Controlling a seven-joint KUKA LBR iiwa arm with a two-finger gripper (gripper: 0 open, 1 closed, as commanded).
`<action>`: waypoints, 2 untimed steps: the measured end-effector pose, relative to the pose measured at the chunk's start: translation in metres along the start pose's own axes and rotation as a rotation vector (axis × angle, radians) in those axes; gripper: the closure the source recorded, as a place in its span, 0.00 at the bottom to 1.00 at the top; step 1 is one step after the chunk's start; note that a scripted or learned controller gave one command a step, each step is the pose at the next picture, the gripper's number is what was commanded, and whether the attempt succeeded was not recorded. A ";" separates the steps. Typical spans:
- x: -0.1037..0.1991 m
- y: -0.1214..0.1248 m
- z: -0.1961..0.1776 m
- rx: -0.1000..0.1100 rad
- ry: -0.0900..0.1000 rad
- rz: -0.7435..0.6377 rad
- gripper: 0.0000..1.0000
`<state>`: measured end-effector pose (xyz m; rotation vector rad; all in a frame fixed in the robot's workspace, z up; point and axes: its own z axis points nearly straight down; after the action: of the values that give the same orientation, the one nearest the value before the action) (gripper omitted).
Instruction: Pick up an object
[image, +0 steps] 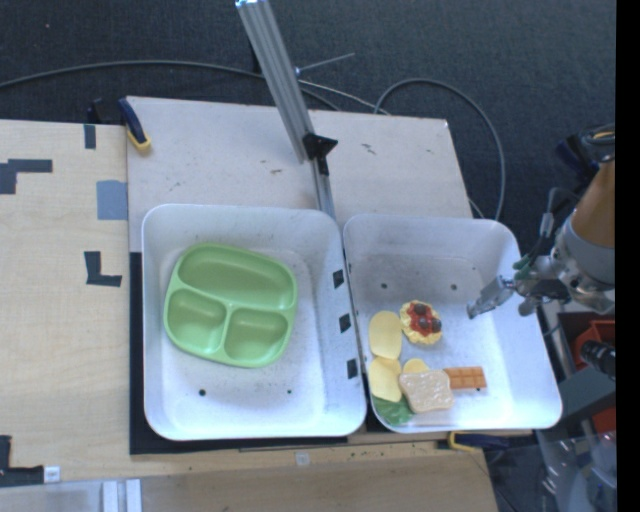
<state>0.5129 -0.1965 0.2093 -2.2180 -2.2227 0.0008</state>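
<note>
The right bin (430, 240) holds several toy foods near its front. A round piece with a red and dark topping (421, 322) lies in the middle, with two pale yellow pieces (385, 335) to its left. A bread slice (428, 391), an orange wafer (464, 378) and a green leaf (394, 410) lie by the front wall. My gripper (500, 304) hangs over the bin's right side, right of and apart from the topped piece. It is open, with nothing between its fingers (484, 299).
The left bin (160, 380) carries a green divided plate (231, 304). A slanted metal pole (285, 85) reaches down to the back of the wall between the bins. Cables run over the dark floor behind the bench.
</note>
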 end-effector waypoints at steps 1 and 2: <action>0.000 0.000 0.000 0.000 0.000 0.000 0.00; 0.008 -0.004 0.062 0.006 0.001 0.000 0.00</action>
<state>0.5086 -0.1889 0.1476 -2.2139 -2.2191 0.0065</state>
